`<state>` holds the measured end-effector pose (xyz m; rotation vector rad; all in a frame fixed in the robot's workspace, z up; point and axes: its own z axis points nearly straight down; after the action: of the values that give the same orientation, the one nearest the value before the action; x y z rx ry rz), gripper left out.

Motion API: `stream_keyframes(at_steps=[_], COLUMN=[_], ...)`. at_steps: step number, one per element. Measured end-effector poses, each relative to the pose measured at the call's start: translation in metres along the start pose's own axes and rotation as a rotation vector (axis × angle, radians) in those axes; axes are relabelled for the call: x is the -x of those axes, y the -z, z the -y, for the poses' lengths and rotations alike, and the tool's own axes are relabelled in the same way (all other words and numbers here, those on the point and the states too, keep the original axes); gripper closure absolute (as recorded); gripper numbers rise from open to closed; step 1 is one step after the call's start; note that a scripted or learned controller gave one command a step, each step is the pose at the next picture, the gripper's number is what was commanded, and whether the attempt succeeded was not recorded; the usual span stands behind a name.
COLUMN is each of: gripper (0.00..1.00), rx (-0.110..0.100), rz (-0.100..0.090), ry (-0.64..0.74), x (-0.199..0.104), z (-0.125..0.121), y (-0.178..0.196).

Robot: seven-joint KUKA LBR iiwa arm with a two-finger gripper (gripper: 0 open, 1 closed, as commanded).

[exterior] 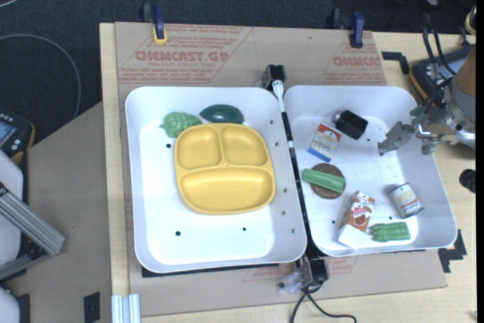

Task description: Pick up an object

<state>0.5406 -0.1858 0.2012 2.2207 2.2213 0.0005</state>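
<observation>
We're at approach: gripper (406,137) over right bin (446,208), can't tell its state. Next we pick a target, e.g. small can (406,200), & descend.

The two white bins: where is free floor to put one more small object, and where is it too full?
Left bin: bare floor in front of the yellow divided plate, toward the near rim, and a strip along its left wall. Right bin: a bare patch in the middle, bordered by the black block, the small can and the gripper. The near corner, around the red carton, is crowded.
</observation>
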Motion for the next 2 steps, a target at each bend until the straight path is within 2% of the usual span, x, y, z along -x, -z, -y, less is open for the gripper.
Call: stream_keyframes(at_steps=[1,2], gripper=[0.0,1.0], rx=[-0.005,0.001], rz=[-0.004,0.0], ry=[0.001,0.001], x=[-0.0397,-0.0376], z=[0.0641,0.0606], y=[0.0279,0.037])
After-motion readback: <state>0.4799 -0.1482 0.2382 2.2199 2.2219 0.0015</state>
